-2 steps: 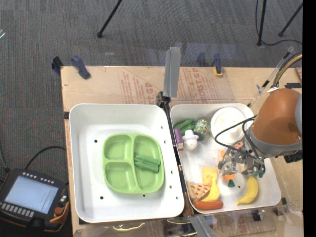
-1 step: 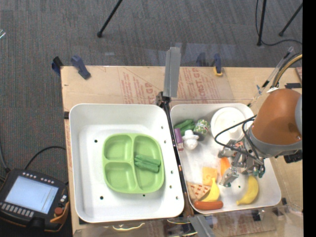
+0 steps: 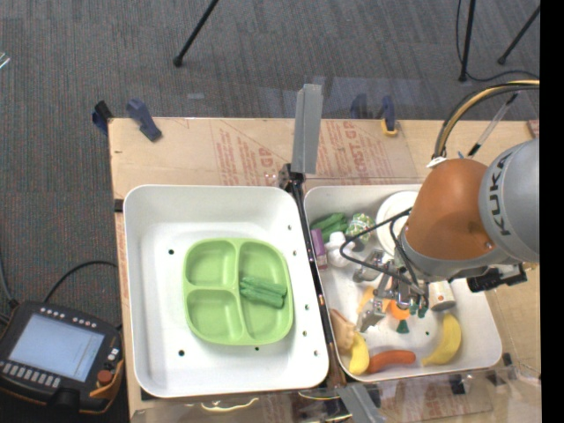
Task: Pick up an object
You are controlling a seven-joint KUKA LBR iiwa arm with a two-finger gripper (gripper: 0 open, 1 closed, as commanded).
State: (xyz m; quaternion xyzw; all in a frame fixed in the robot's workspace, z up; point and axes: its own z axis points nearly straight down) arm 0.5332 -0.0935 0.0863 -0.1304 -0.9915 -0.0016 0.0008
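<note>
My gripper [image 3: 392, 302] hangs low over the middle of the right bin [image 3: 487, 322], under the orange wrist band. A small orange piece [image 3: 402, 304] lies right at the gripper; whether it is held is unclear. Close by are a yellow banana [image 3: 446, 340], a red sausage-like piece [image 3: 392, 358], a second yellow fruit [image 3: 359, 356] and a tan piece [image 3: 343, 326]. Green items [image 3: 329, 224] and a white bowl [image 3: 394, 210] lie at the bin's far side. The arm hides part of the bin.
The left bin [image 3: 150, 236] holds a green divided plate [image 3: 211, 311] with a dark green object [image 3: 263, 291] in its right compartment. A grey upright post [image 3: 307, 135] stands behind the divider between the bins. A teach pendant [image 3: 57, 349] lies on the floor at the left.
</note>
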